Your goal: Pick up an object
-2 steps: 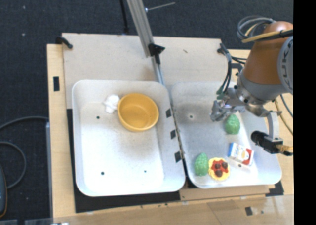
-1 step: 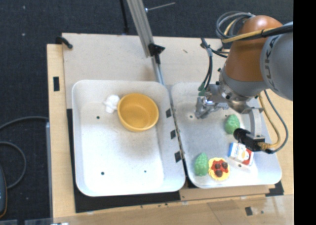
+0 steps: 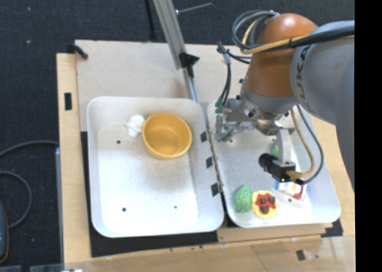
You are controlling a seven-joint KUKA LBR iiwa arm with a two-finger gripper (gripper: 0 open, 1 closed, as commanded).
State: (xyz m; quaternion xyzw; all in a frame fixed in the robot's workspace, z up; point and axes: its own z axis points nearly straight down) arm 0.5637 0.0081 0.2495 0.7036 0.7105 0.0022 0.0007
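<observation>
The hand (image 3: pixel 224 129) hangs over the right bin (image 3: pixel 322 205); its grip I cannot tell. At five o'clock, the green toy (image 3: pixel 243 198) looks light, soft: pinch mid-body.

The left bin (image 3: pixel 107 205) lies mostly bare across its lower half; a yellow bowl (image 3: pixel 167 135) and a white lump (image 3: pixel 135 124) crowd its upper edge. In the right bin (image 3: pixel 325 205), a green piece (image 3: pixel 243 198), a round toy (image 3: pixel 265 203) and a small box (image 3: pixel 292 189) cluster along the bottom, with the arm (image 3: pixel 280 68) looming over the top.
</observation>
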